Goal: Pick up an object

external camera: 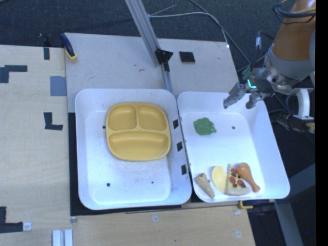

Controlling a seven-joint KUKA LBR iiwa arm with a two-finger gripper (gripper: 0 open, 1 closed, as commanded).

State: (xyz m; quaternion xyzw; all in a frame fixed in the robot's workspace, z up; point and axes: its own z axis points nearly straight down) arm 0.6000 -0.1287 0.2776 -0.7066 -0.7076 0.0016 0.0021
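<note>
The food cluster (229, 180) at the right bin's (266, 137) six o'clock is crowded, so the gripper (239, 98), jaws apart and empty at twelve, might slip between pieces.

the two bins (87, 137) are plain white, the left one speckled with faint dark marks on its floor. in it lies a mustard-yellow divided plate (138, 131). the right bin (266, 142) holds a leafy green lump (205, 126), a pale yellow wedge (219, 178), a tan and cream piece (205, 185), an orange-brown drumstick (248, 176) and a slice (236, 181) with red and dark dots on a beige base. the worktop (31, 147) is light wood grain with black and grey tape patches; a paler grey board (118, 60) lies under the bins. the arm (292, 40) is grey with an orange band, and its fingers (232, 97) are dark grey beside a small teal light (251, 84). a blue and yellow clamp (68, 47) sits at the board's corner.
</note>
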